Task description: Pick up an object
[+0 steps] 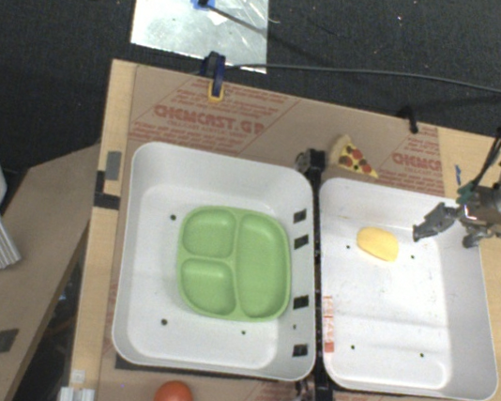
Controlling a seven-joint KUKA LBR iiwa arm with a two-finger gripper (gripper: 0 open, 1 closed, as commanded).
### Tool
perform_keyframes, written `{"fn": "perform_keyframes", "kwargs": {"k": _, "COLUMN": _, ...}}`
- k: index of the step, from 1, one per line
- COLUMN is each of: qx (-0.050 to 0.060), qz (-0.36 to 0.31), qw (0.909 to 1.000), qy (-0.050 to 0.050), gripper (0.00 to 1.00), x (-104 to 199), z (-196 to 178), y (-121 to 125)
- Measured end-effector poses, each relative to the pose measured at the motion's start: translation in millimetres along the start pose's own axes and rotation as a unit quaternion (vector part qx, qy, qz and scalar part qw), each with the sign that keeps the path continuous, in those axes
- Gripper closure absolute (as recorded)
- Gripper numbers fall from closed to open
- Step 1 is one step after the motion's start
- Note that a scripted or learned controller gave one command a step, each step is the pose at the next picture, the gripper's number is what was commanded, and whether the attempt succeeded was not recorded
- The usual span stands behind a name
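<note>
A yellow oval object (378, 244) lies in the right white bin (395, 362), toward its back half. My gripper (452, 225) hangs over the back right part of that bin, a little to the right of and above the yellow object. Its two fingers are spread apart, with nothing between them. A green divided plate (233, 262) rests in the middle of the left bin (140, 319).
A toy pizza slice (354, 157) lies on the cardboard behind the bins. A red-orange ball (173, 400) sits on the bench in front of the left bin. A blue clamp (214, 73) stands at the back edge. A black clip strip (310, 262) joins the bins.
</note>
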State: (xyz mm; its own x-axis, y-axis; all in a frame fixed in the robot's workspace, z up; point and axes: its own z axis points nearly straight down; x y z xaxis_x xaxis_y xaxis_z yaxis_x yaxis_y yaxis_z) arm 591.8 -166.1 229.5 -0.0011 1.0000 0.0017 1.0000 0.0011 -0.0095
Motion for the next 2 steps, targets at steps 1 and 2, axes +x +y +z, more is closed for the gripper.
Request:
{"fn": "perform_keyframes", "kwargs": {"k": 1, "qx": -0.005, "qz": -0.001, "qw": 1.0000, "qy": -0.001, "gripper": 0.00, "x": 0.3, "z": -6.3, "y": 2.4}}
{"fn": "perform_keyframes", "kwargs": {"k": 2, "qx": -0.004, "qz": -0.001, "qw": 1.0000, "qy": -0.001, "gripper": 0.00, "x": -0.7, "z": 35.6, "y": 6.2}}
